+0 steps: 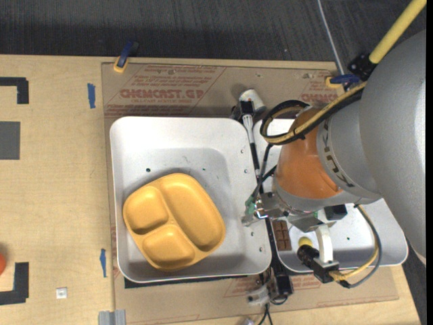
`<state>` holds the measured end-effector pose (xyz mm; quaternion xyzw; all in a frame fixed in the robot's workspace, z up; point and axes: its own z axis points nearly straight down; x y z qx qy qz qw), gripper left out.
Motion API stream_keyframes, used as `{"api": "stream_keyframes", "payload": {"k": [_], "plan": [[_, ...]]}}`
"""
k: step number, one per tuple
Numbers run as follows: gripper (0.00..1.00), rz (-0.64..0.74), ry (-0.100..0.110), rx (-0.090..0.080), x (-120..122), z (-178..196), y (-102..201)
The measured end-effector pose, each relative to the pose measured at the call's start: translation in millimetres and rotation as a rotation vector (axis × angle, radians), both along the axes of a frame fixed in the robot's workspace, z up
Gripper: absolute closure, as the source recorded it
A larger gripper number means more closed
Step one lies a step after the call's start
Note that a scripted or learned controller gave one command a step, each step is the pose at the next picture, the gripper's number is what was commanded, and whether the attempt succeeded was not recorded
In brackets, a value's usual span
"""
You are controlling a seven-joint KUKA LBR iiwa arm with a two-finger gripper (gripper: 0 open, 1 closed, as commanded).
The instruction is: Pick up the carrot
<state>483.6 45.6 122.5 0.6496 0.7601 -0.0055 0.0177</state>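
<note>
1. Tool point(298, 239) state: you can't tell. It hangs under the orange wrist band at lower right of the frame, over the right bin point(389, 249). The arm body covers it from above.
2. Carrot: can't be made out anywhere. Most of the right bin's floor is hidden by the arm, so it may well lie there, under or just beside the tool. That's a guess, not seen.
3. Step in hand, as judged: the tool is down in or just above the right bin, approx at the grasp stage. Whether anything is caught can't be read.
4. To do it well: don't count the grasp as made. Check for orange at the tool when the arm lifts, but don't mistake the wrist band for it.
5. If you retry, come down straight and centred across the carrot's narrow width. Keep off the bin wall next to the divide w/ the left bin point(128, 141).
6. Watch the cables point(352, 276) looping at the wrist, lower right. They hang near the bin rim and could snag.
7. Count: 2 white bins, side by side on the counter point(54, 181).
8. 1 yellow 3-compartment tray point(173, 219), in the left bin, lower-centre, tilted.
9. 1 arm, 1 tool. 0 carrots confirmed.
</note>
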Motion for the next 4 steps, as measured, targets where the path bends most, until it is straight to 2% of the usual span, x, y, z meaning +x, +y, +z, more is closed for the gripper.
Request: {"api": "stream_keyframes", "payload": {"k": [4], "plan": [[1.00, 0.044, 0.001, 0.000, 0.3, -0.1, -1.0]]}}
